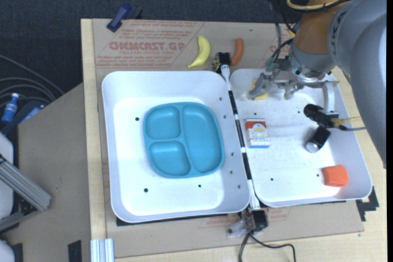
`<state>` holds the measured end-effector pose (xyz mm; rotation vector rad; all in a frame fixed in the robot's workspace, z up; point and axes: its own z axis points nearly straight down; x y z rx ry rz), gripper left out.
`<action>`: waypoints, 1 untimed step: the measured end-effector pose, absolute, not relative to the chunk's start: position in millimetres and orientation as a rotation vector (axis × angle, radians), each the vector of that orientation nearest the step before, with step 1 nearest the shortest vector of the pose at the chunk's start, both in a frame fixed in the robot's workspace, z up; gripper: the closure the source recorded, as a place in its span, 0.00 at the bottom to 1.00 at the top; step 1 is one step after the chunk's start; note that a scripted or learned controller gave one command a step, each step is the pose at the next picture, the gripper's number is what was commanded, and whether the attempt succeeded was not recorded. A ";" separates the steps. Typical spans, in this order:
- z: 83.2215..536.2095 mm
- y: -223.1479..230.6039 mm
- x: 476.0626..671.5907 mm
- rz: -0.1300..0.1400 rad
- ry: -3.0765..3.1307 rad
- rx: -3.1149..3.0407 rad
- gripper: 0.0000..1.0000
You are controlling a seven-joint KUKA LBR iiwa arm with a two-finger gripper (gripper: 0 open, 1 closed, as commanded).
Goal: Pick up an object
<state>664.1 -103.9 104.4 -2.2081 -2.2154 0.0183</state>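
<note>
A small red-and-white box (257,133) lies flat in the right bin (288,187), close against the wall that this bin shares with the left bin (123,132). Everything else is placed from that box.

Beyond the box, toward the far end of the same bin, the claw (272,90) hangs low over the white floor, at the end of the grey arm (362,34), which comes in from the view's right. The slant of the camera and the wrist hardware hide its tips, so it cannot be told how far open the claw is or whether it has hold of anything. A small yellowish piece (260,96) shows at the claw's edge nearest the box. It may be a loose object on the bin floor, but the view is too poor to say.

Toward the view's right of the box and nearer the camera, an orange block (335,176) sits by the bin's near right corner, well apart from the box and the claw.

To the view's left of the box, across the shared wall, a blue divided plate (183,139) lies in the middle of the left bin.

Farther beyond the box, outside the bins, a banana (200,52) and a slim orange object (237,51) rest on the bench (153,40). A blue object (120,17) lies at the bench's far left edge.
</note>
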 end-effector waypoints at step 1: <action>114.9 -103.8 664.7 0.016 -2.217 -2.209 1.00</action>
